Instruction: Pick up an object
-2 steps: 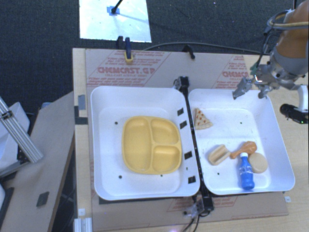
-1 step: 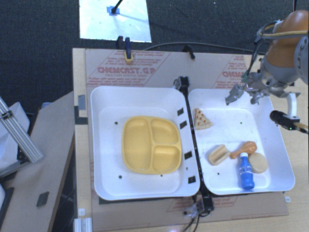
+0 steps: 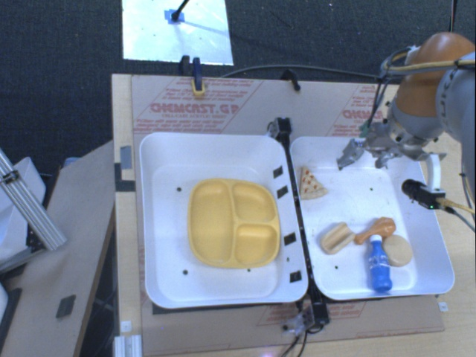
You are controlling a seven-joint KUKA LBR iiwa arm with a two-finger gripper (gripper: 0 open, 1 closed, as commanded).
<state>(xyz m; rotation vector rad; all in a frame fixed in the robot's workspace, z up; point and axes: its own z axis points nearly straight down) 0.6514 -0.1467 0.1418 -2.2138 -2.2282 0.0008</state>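
The end effector (image 3: 366, 157), fingers spread and grasping nothing, hung over the right shallow white plastic bin (image 3: 439, 277) at its twelve o'clock edge. The triangular pizza-slice toy (image 3: 311, 183) lay toward nine o'clock.

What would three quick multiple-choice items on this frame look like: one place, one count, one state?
1. Where does the yellow tray lie?
A. left bin
B. right bin
C. on the bench outside the bins

2. How many compartments does the yellow tray have?
A. two
B. three
C. five

3. How does the blue bottle rest?
A. standing upright
B. lying on its side
C. leaning on the bin wall

Key: 1 A, it sits in the middle of the left bin. 2 B, two ridges split it into three. 3 B, it lies flat on the floor of the right bin, cap toward the far side.
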